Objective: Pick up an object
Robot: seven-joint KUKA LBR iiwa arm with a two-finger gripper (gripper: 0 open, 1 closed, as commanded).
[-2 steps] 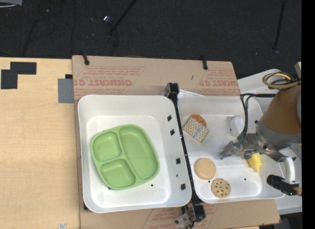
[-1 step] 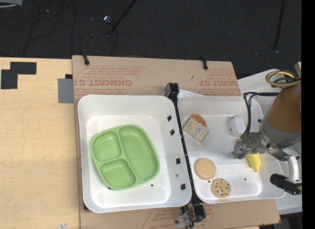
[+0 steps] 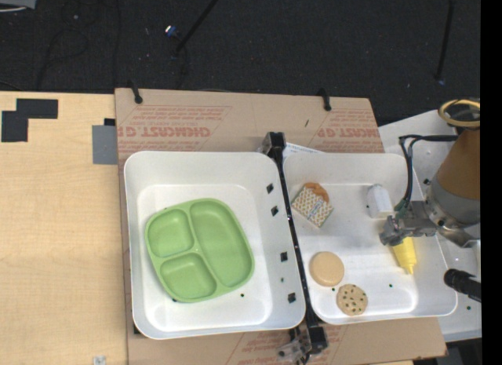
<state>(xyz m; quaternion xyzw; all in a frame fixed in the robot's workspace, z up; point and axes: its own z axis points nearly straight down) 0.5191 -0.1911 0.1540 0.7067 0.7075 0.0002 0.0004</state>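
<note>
Down at the right bin's (image 3: 369, 169) far right side, the gripper (image 3: 398, 231) hangs low, and whether its jaws are spread or pressed together, I cannot tell. Just beneath it lies a yellow object (image 3: 405, 255), touching or nearly so, long axis running toward the bin's near rim. Left of that: white cylinder (image 3: 378, 198), tan disc (image 3: 327, 268), chocolate-chip cookie (image 3: 352, 300), patterned packet (image 3: 312, 205).

Fixed overhead camera, slanted, both bins (image 3: 267, 175)
</note>
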